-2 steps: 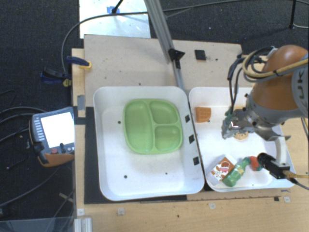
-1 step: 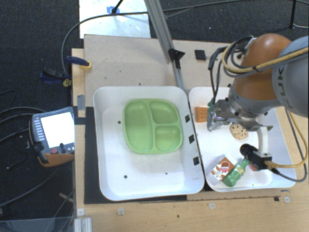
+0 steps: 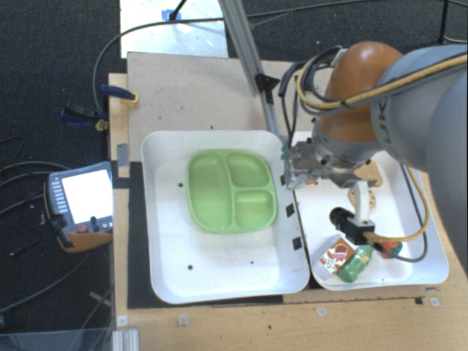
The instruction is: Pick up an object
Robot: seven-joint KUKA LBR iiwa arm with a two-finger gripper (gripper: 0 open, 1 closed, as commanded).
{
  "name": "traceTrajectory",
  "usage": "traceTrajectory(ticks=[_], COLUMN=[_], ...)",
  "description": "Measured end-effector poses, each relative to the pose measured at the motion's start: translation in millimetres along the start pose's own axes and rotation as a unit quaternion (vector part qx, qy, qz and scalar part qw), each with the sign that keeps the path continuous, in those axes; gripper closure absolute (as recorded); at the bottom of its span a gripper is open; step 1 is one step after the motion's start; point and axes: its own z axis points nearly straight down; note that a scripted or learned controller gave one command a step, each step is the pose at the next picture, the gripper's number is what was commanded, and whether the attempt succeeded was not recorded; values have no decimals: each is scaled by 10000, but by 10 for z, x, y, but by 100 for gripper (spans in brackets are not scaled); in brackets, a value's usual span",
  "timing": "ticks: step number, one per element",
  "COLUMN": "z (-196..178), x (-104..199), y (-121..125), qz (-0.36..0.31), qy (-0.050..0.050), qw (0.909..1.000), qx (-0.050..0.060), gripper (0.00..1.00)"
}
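1. Gripper. The grey arm [image 3: 428, 101] enters from the view's right, with its orange band [image 3: 358, 86] above the wrist. The two-finger gripper [image 3: 294, 172] is over the shared rim between the two bins, at the upper left corner of the shallow white right-hand bin [image 3: 413, 265]. The wrist body hides the gripper tip, so it cannot be told whether the gripper is open or closed. No object is seen held in it.

2. Objects in the right-hand bin.
- A small flat packet printed in white, red and brown [image 3: 334, 256] lies well below the gripper, toward the near rim of the bin.
- A green plastic bottle-shaped item [image 3: 355, 265] lies touching the packet on the side away from the left bin.
- A small red and orange item [image 3: 388, 248] lies just beyond the green item, partly covered by a cable.
- A flat tan item [image 3: 374, 174] lies level with the gripper on its right in the view, largely hidden under the wrist. Its shape cannot be told.

3. Object in the left-hand bin. A light green plastic plate with three compartments [image 3: 232, 191] lies flat in the shallow white left-hand bin [image 3: 170, 258], just beside the gripper on its left in the view. The plate and the gripper are apart.
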Motion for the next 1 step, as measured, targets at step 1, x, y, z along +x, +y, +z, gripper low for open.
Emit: traceTrajectory(ticks=[1], z=[71], x=[529], y=[256], qz=[-1], qy=[3], qw=[10000], qx=[-1], gripper=[100])
